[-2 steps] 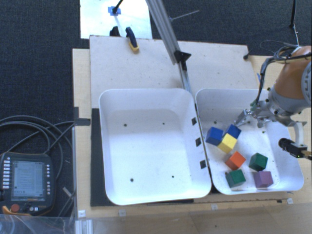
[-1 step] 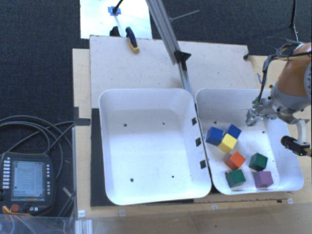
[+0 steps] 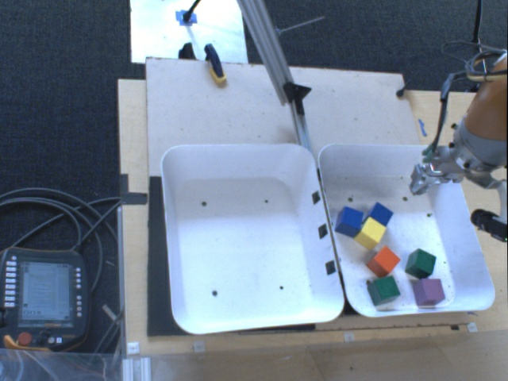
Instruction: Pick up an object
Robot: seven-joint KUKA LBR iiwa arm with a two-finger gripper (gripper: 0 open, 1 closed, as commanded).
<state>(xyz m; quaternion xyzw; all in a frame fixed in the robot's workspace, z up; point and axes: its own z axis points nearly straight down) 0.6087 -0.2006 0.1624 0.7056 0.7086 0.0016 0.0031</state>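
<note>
Two white bins sit side by side on a pale surface (image 3: 238, 101). The right bin (image 3: 464, 236) holds seven small cubes (image 3: 385, 256): two blue, one yellow, one orange, two green, one purple. The gripper (image 3: 421, 179) hangs over the bin's upper right part, apart from the cubes; how far open it is cannot be told.

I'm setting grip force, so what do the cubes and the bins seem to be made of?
Cubes, such as the yellow cube: likely painted wood or foam, going by the matte, solid colour and crisp edges. Right bin: probably thin moulded plastic, smooth white with rounded corners.
</note>
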